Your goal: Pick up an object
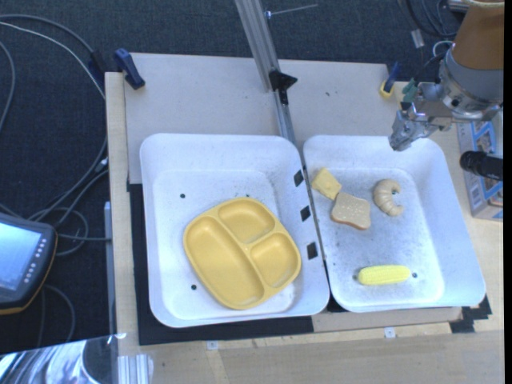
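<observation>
The arm (478, 46) reaches in from the right at the far end of the desk (200, 94), its orange band above the grey wrist. The claw (402, 138) hangs over the far rim of the right bin (448, 214), near that bin's far right part. Whether it is open or closed I cannot tell; nothing shows between its tips, and it holds none of the food.

Four toy foods lie in the right bin. A cheese wedge (326, 184) sits by the bin's left wall, and a bread slice (351, 211) lies just beside it, to its near right, the two about touching. A croissant (389, 196) lies right of the bread, a little apart from it, in the middle of the bin. A corn cob (383, 275) lies on its side in the near part of the bin, well apart from the other three.

The left bin (160, 166) carries a yellow tray (242, 251) with three compartments, set toward its near right corner.

A metal pole (260, 34) slants up from the far desk between the bins. A blue clamp (128, 66) grips the far left corner of the desk
</observation>
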Controlling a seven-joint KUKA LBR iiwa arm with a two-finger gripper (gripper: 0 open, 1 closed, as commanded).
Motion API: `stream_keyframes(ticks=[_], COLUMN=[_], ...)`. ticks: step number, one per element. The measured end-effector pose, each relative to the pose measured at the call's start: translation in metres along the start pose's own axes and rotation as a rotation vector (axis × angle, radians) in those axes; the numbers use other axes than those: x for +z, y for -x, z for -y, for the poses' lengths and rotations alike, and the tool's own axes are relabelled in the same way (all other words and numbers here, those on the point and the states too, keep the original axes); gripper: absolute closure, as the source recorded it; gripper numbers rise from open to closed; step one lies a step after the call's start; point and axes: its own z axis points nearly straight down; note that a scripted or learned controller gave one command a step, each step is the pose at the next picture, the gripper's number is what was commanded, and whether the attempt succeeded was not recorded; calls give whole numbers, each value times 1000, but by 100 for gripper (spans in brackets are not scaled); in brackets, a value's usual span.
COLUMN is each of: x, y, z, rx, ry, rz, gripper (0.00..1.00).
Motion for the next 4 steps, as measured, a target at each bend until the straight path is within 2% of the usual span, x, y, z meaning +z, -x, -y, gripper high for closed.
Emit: stream_keyframes(ticks=[1, 2, 4], x=[13, 25, 26], y=[-52, -97, -205], z=[21, 26, 55], rx=[-4, -4, -6], ry=[-7, -6, -7], rz=[-3, -3, -4], gripper=[100, 100, 100])
